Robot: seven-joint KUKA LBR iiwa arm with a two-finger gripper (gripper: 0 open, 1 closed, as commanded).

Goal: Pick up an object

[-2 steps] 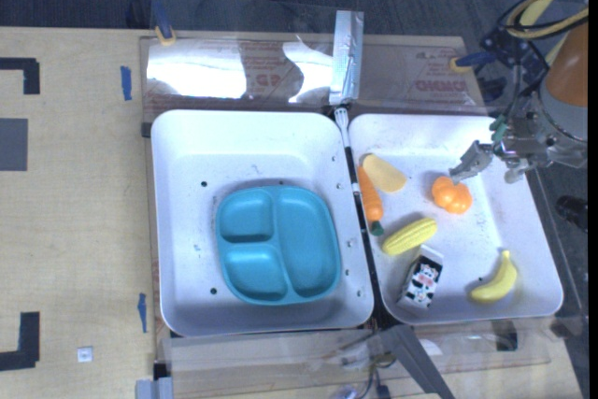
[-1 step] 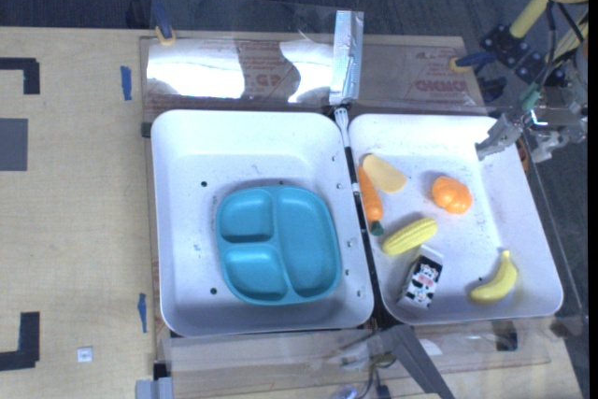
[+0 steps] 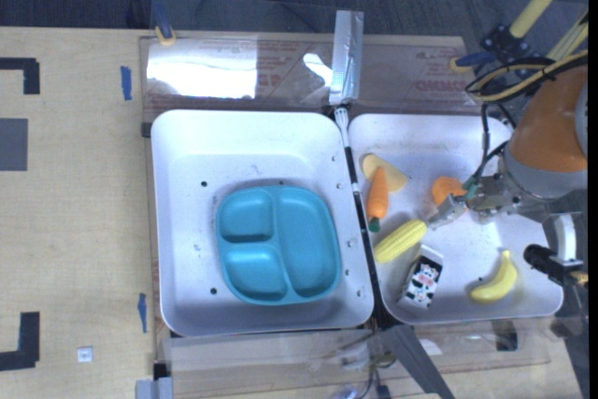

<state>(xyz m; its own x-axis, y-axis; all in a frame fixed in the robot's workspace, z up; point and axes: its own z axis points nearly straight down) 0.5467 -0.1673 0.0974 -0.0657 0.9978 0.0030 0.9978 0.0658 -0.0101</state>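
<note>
The right bin [image 3: 467, 137] holds several toy foods. An orange carrot [image 3: 377, 194] lies by its left wall, with a pale yellow piece [image 3: 387, 171] just behind it. A yellow corn cob [image 3: 400, 239] lies near the middle left. A small black-and-white carton [image 3: 422, 280] stands at the front. A banana [image 3: 496, 281] lies at the front right. My gripper [image 3: 447, 208] reaches in from the right, low over the bin's middle. A small orange object [image 3: 446, 190] sits right beside its tip, touching or nearly so. The corn cob's right end is just left of the tip.
The left bin [image 3: 177, 201] holds a blue divided plate [image 3: 277, 242]. The grey arm with its orange band [image 3: 551, 140] covers the right bin's right side. Yellow and black cables [image 3: 509, 61] hang at the back right. A clear plastic sheet [image 3: 243, 65] stands behind the bins.
</note>
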